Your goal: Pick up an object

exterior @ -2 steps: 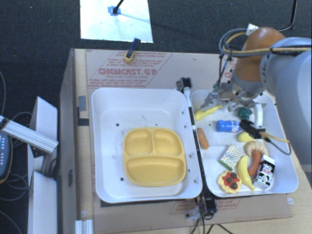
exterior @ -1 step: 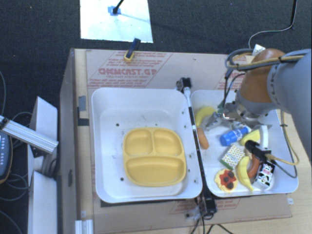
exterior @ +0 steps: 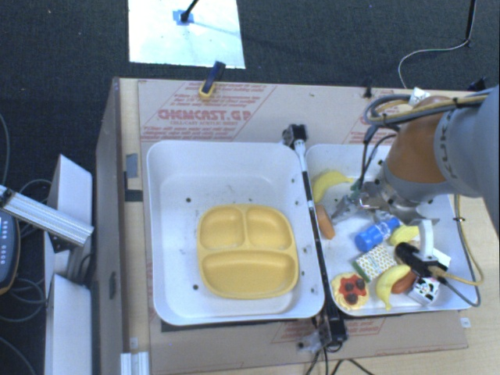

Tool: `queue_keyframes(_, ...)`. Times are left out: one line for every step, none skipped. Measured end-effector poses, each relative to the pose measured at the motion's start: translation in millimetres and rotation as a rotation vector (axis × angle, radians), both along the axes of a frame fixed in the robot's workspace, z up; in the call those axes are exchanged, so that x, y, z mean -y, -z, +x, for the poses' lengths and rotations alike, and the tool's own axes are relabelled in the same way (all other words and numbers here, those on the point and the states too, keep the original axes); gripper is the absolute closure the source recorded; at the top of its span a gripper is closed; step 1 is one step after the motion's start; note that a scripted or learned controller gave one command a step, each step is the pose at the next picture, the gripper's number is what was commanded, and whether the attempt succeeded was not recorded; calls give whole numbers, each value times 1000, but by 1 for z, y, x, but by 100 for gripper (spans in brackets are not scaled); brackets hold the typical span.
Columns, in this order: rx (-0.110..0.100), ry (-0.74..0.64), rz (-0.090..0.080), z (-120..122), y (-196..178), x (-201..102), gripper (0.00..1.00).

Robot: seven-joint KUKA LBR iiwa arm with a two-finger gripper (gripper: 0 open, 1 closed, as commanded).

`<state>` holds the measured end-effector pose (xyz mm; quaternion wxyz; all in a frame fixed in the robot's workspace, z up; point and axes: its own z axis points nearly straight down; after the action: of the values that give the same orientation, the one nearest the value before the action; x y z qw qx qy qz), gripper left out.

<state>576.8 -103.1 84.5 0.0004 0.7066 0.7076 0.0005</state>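
**Inspector:** State the position of the arm at the time of observation

**Operator:** I noted the arm (exterior: 437, 151) reaching in over the right bin (exterior: 348, 162), with the gripper (exterior: 345, 206) low at that bin's left side. It sat between a yellow fruit toy (exterior: 328, 183) and an orange carrot toy (exterior: 325, 222), close to both. A blue bottle (exterior: 373, 233) lay just beside it on the other side.

**Inspector:** Was anything held?

**Operator:** I saw nothing held. Whether the gripper was open or closed I could not tell, since the wrist and cabling hid much of it from above.

**Inspector:** Which object was the target?

**Operator:** The task named none. In my judgement it was the carrot or the yellow fruit, these being nearest. The remaining toys, a banana (exterior: 391, 282) among them, were crowded into the near corner, well apart from the gripper.

**Inspector:** Why that placement?

**Operator:** I judged the low, tilted posture to suit a descent onto a piece lying against the bin's dividing wall. That wall left little room on one side, so a miss or a nudge was a fair risk.

**Inspector:** And the left bin (exterior: 180, 178)?

**Operator:** It bore one yellow divided plate (exterior: 248, 250), lying flat and well clear of the arm. I recorded the pick as not yet done — no object was off the bin floor
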Motion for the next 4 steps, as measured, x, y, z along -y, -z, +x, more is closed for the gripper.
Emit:
queue_keyframes(0,1,0,-39,0,3,0)
queue_keyframes(0,2,-1,-90,0,46,0)
queue_keyframes(2,-3,0,-7,0,-2,0)
queue_keyframes(3,0,-2,6,-79,46,0)
